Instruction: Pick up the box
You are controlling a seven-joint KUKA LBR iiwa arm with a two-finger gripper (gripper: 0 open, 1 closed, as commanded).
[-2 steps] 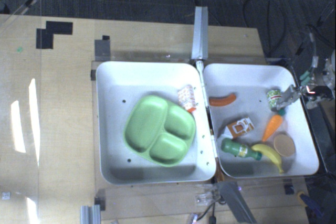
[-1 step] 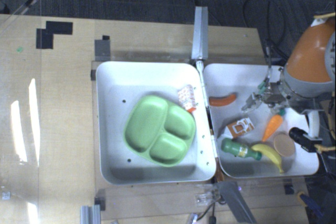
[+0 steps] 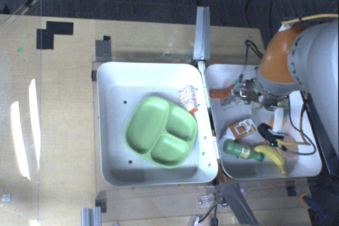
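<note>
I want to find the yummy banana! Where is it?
The banana lies in the right bin, near its front edge, just right of the green bottle and in front of the small box.

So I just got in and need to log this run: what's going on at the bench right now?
The grey arm reaches in over the right bin, its gripper low near the bin's far end. The small box it is meant to pick up lies on the bin floor, not picked up yet, beside a green bottle and a banana. The left bin holds a green divided tray and a small packet.
</note>
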